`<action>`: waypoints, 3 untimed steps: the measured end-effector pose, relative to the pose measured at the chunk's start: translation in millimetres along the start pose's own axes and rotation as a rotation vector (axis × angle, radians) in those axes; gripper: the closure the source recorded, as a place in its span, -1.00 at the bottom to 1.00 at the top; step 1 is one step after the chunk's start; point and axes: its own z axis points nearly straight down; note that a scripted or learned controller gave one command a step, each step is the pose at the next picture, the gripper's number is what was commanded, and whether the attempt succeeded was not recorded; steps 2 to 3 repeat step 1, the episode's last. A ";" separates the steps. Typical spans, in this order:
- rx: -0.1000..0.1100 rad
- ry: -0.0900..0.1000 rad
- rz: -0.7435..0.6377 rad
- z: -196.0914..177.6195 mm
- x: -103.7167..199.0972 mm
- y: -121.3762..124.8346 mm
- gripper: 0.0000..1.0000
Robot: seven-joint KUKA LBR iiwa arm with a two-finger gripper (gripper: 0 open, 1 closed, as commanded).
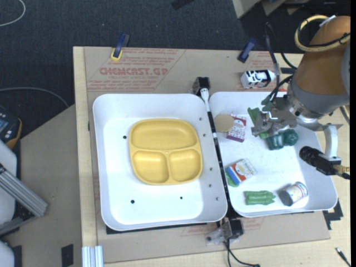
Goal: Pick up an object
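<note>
Both bins point(105, 149) look like smooth white plastic with a dull sheen. The yellow tray point(166, 150) is glossy moulded plastic. The table point(167, 71) is matt brown board, printed in red. The can point(293, 193) shows shiny metal. The arm point(322, 65) has smooth grey and orange casing, faintly glossy.

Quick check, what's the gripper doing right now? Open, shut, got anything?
Gripper: low in the right bin, beside a dark green object; whether it is open, shut or holding anything cannot be told.
</note>
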 end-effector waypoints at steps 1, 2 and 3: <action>0.005 0.000 0.002 16.2 -5.5 9.3 1.00; 0.005 0.000 0.002 16.2 -5.5 9.3 1.00; 0.005 0.000 0.002 16.2 -5.5 9.3 1.00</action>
